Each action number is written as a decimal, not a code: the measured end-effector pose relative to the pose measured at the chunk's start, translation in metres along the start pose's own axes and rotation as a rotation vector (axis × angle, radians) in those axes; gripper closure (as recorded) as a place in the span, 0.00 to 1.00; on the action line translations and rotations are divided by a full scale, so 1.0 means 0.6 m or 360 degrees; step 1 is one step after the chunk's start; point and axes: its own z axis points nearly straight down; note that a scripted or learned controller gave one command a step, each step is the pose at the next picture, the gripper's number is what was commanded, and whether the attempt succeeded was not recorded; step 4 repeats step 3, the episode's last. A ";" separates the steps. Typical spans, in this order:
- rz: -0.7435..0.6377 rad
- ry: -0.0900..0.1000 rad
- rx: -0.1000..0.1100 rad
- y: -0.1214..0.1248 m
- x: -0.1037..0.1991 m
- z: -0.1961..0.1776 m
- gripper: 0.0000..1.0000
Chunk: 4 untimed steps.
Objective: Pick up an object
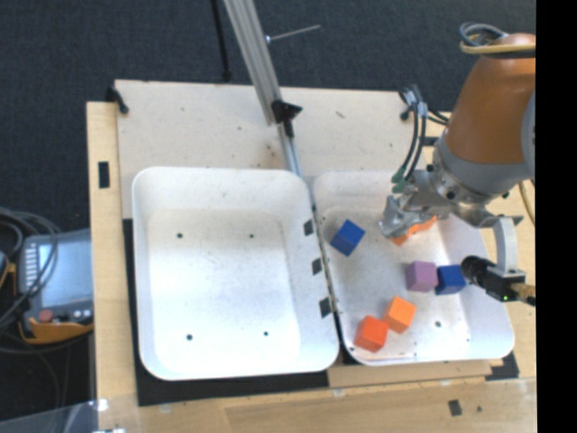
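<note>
Wooden bench (pixel 207 124) with two shallow white bins, seen from above.
The metal two-finger gripper (pixel 397 225) in the right bin (pixel 487 332) grasps a small orange block (pixel 416 228); a blue cube (pixel 347 237) lies nearby.

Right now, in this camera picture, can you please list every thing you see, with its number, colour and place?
Bins: 2, white, side by side on the bench; left bin, right bin.
Blue cubes: 2, in the right bin; one near its left wall, one at the right touching the purple cube.
Purple cube: 1, right bin, middle.
Orange cubes: 2, right bin, front; lighter one, redder one.
Orange object: 1, right bin, under the gripper, partly hidden.
Metal post: 1, silver, slanting up behind the bins.
Bench: 1, light wood.
Arm: 1, grey and orange, from the right.
Gripper: 1, grey, over the orange object.
</note>
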 end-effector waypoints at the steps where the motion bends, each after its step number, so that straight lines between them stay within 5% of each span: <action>1: 0.0000 0.0000 0.0000 0.049 0.068 0.007 1.00; 3: 0.0000 0.0000 0.0005 0.125 0.217 0.082 1.00; 4: 0.0000 0.0000 0.0005 0.125 0.217 0.082 1.00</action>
